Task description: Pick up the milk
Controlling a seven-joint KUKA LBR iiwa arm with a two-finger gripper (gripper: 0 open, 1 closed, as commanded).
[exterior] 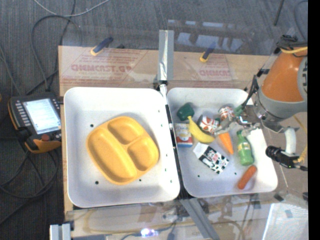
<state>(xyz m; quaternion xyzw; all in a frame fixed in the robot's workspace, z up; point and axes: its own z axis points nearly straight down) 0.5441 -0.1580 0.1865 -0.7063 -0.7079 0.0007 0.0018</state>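
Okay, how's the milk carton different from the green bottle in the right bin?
The milk carton is a white box with black cow patches; the green bottle is rounded and green. The carton lies near the middle of the right bin, set at a slant; the bottle lies nearer the bin's right side, running roughly top to bottom in the view. The carton looks wider and flatter than the bottle. Both are lying down in the same bin.

floor: grey carpet [125,19] (cables [55,14] trailing) | bench: possibly cardboard-topped [100,66]
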